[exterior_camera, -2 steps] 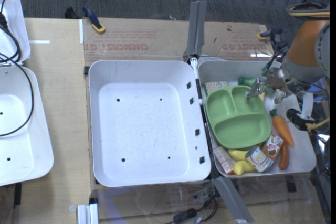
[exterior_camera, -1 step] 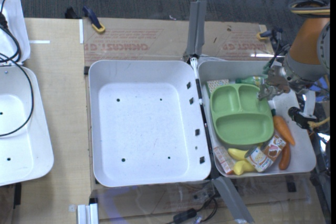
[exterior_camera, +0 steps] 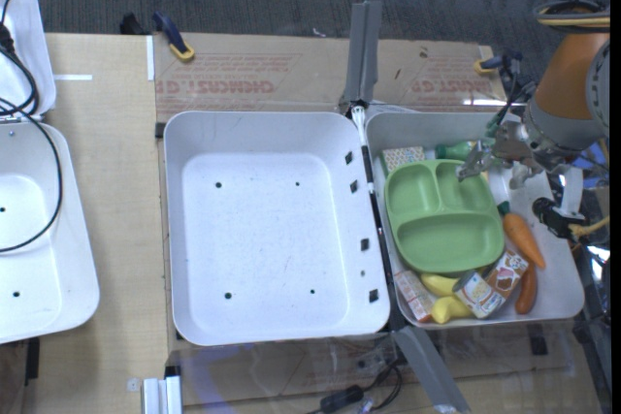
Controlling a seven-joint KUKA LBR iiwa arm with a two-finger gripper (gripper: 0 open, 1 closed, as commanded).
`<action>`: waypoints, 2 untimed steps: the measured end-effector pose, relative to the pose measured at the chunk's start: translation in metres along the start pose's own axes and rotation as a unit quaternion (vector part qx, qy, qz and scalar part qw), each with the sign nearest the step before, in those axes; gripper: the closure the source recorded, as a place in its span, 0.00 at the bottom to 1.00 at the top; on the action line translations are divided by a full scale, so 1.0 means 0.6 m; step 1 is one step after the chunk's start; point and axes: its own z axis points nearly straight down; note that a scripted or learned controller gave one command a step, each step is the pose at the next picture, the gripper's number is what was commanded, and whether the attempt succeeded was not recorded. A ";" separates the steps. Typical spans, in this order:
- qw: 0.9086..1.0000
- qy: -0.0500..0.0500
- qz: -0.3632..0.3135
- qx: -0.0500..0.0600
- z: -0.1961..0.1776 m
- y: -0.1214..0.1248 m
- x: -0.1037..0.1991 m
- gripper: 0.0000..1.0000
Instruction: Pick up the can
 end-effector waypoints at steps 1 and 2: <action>1.000 0.000 -0.001 0.002 -0.012 -0.001 0.000 1.00; 1.000 -0.001 -0.001 0.001 -0.014 0.000 0.000 0.00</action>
